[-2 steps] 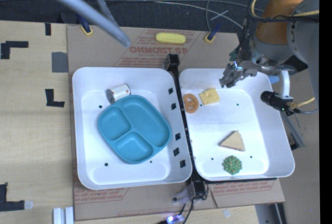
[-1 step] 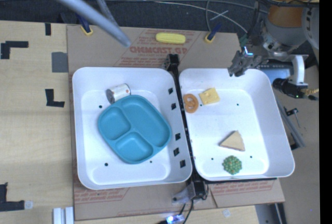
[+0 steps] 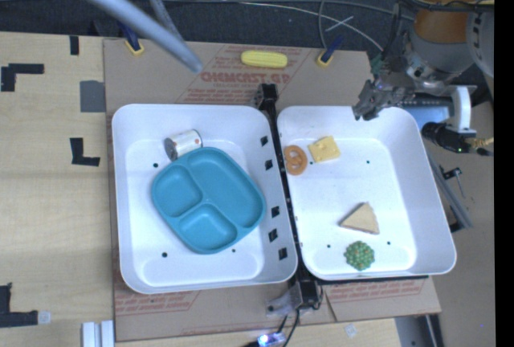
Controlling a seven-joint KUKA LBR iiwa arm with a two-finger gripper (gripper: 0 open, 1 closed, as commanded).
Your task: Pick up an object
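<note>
Gripper (image 3: 371,106) sits over the far rim of the right white bin (image 3: 430,201), near its far-right corner. Nothing between the fingers; can't tell from this angle how far open they are.

Right bin candidates:
- pale yellow cheese-like block (image 3: 324,149), far-left area, just beside a small orange pretzel-shaped ring (image 3: 295,159)
- tan wedge, looks like a sandwich half (image 3: 361,218), centre-right, on its own
- green knobbly ball, broccoli-like (image 3: 359,255), near edge, just near-side of the wedge

Left white bin (image 3: 128,201): blue three-compartment plastic tray (image 3: 207,197) with a small silver can on its side (image 3: 184,144) touching its far edge. A yellow banana-like piece (image 3: 263,59) lies on the cardboard on the worktop beyond the bins.

My call: go for the yellow block, closest to the gripper. Risk is the pretzel ring right next to it, so align the fingers near-far so neither lands on the ring. Come straight down, centred, close only at bin-floor height. Tan wedge is the fallback: isolated, but sloped faces may slip. Skip the tray, too wide and flat.
</note>
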